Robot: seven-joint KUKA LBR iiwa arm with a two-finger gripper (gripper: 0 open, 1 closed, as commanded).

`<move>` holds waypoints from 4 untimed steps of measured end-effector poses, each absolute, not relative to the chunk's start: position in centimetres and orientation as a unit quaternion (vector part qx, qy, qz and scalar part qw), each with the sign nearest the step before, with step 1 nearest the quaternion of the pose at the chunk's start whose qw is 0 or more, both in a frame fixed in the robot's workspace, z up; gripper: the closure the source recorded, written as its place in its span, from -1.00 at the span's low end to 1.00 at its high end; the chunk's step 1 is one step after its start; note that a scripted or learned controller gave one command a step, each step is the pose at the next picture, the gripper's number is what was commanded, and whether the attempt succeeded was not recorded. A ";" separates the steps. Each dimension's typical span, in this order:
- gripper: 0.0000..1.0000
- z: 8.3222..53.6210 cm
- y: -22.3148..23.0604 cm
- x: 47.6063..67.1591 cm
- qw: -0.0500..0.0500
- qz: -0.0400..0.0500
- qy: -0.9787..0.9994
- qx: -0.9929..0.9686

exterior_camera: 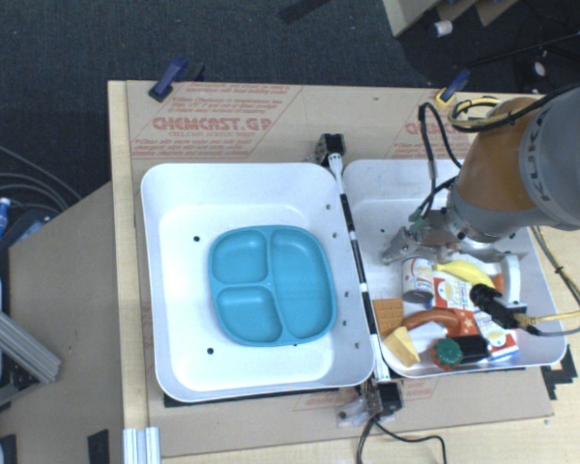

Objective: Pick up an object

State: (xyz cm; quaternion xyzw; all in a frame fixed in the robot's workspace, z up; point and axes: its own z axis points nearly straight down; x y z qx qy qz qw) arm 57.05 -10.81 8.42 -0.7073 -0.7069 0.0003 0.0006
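Quick read of where everything sits. Gripper (406, 243) down inside the right bin (387, 177), toward its left-middle, hanging off the grey and orange arm (507, 177) reaching in from the right. Can't tell whether spread or pressed together, too small and too tucked under the wrist to call. Nothing visibly pinched, so not counting anything as held.

Candidates to grab all heaped in the near half of that same bin: white carton (430, 283) just to the near-right of the gripper, closest of the lot. Banana (469, 271) right beside the carton, long axis running roughly left to right with a slight tilt toward the near side. Further toward the near edge: brown square (388, 310), orange curved piece (435, 319), yellow wedge (401, 346) and green round thing (449, 351), all packed close or touching.

So the key relation: pile lying near and right of the gripper, not directly underneath. Probably needs a short shift toward the near-right before closing on anything. Risk of clipping two items at once, given the crowding.

Left bin (164, 259) with just the blue divided plate (271, 283), well apart from the action.
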 end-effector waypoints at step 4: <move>1.00 9.6 -12.8 49.3 -0.001 -0.001 -0.707 -0.708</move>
